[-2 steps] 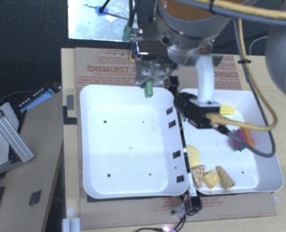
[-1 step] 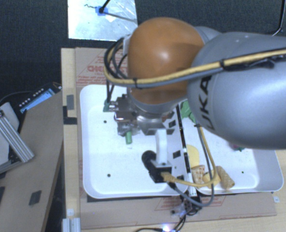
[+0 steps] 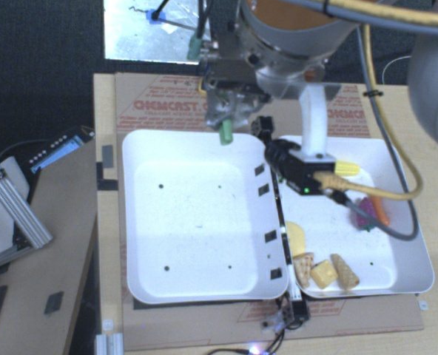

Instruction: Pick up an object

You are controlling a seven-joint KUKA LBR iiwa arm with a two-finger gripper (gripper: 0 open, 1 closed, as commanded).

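Observation:
My gripper [image 3: 226, 124] hangs over the far rim of the left bin [image 3: 141, 198], near the divider. A small green object [image 3: 225, 133] sticks out downward from between its fingers, and the gripper is shut on it. The right bin [image 3: 404, 272] holds a yellow piece [image 3: 348, 170], a purple, orange and green cluster [image 3: 371, 213], a pale yellow disc [image 3: 297, 237] and three tan, bread-like pieces [image 3: 324, 272] near the front wall.
The arm's grey wrist and a yellow cable [image 3: 374, 192] cross above the back of the right bin. The bins stand on a cardboard sheet [image 3: 160, 98]. A metal frame [image 3: 12, 205] stands at the left of the bench.

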